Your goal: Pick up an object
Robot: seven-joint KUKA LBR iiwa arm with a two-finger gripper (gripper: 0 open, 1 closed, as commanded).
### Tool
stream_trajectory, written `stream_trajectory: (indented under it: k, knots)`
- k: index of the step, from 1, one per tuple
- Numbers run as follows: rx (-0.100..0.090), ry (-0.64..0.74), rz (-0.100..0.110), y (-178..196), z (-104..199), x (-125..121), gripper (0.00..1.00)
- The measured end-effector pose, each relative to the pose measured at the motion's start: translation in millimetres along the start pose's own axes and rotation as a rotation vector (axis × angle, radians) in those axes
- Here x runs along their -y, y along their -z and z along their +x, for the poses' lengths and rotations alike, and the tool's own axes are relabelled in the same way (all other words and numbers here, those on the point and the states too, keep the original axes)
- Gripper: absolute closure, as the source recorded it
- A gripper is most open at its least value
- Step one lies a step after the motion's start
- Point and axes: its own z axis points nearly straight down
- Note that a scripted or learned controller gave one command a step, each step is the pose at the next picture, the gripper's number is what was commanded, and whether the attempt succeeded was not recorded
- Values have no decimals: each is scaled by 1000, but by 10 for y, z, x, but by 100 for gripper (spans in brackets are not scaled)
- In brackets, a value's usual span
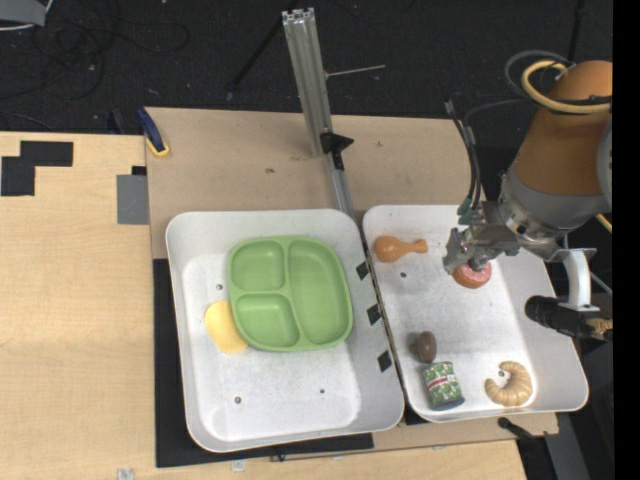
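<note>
My gripper (470, 258) hangs over the upper middle of the right bin (560, 393). A red round object (473, 275) lies right under it, partly hidden by the gripper, and I cannot make out whether the two touch. An orange drumstick-shaped piece (398, 249) lies to the gripper's left. Further toward the front of this bin are a small brown lump (425, 346), a green can (441, 385) on its side and a tan croissant (510, 383).
The left bin (300, 413) holds a green divided plate (290, 293) with a yellow object (224, 328) tucked under its left edge. A metal post (310, 78) rises behind the two bins. Bare bin floor lies between the gripper and the croissant.
</note>
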Motion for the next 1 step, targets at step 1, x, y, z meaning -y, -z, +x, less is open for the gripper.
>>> stream_trajectory:
  k: [1]
  knots:
    - [1,0,1,-21,449,-93,100]
